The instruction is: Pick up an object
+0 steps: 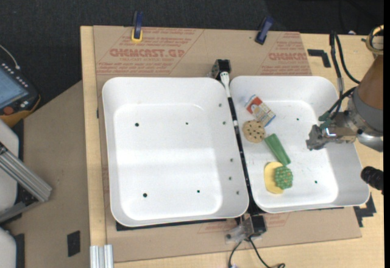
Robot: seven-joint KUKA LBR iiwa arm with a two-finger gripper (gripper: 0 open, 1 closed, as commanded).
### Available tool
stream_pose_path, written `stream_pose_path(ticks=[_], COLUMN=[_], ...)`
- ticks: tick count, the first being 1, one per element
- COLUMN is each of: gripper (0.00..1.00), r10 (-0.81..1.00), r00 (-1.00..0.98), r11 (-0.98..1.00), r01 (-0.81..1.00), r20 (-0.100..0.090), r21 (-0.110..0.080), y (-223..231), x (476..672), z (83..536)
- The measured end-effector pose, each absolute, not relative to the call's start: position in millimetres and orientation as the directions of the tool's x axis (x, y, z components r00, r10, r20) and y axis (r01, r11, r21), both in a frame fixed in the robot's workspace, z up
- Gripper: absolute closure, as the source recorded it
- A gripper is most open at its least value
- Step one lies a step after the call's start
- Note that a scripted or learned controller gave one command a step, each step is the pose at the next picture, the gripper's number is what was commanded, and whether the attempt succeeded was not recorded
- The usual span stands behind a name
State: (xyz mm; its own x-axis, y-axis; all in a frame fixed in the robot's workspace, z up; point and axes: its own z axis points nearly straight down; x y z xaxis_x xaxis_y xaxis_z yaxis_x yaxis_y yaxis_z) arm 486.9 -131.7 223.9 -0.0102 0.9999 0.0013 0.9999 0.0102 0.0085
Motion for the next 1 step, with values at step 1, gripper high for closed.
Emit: stream_pose_path(ticks=[1], gripper=[1.00], r10=[1.000], r00=[-0.008], r11=[0.008], r01=[1.000], r20=[0.001], r21=[0.008], y=[-68.8], x=[498.8], z=[283.9])
